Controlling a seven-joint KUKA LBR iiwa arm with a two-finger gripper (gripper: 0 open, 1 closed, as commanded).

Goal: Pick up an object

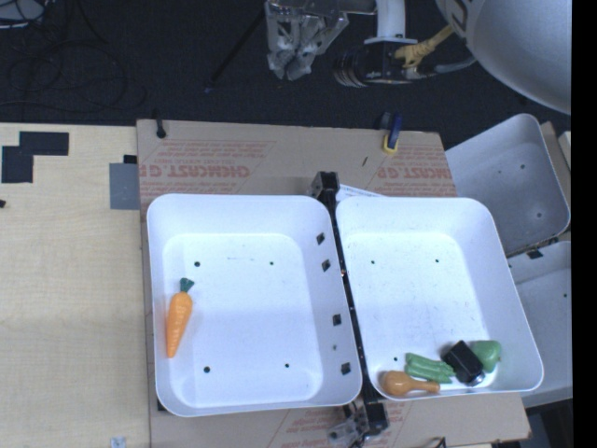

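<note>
Gripper (297,56): hung high above the bins; fingers' state — could not tell.
Carrot (178,317): lay in left bin (187,215).

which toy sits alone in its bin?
The carrot, by the left bin's left wall. The others are clustered in the right bin's near corner.

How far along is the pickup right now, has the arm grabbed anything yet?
Nothing looks done yet. The pincer hangs at the top of the view, beyond both bins, with nothing visible between its fingers. The carrot lies in the left bin; the green pieces, black block and orange piece sit in the right bin's near corner. Still left: choosing one, descending, grasping and lifting.
</note>
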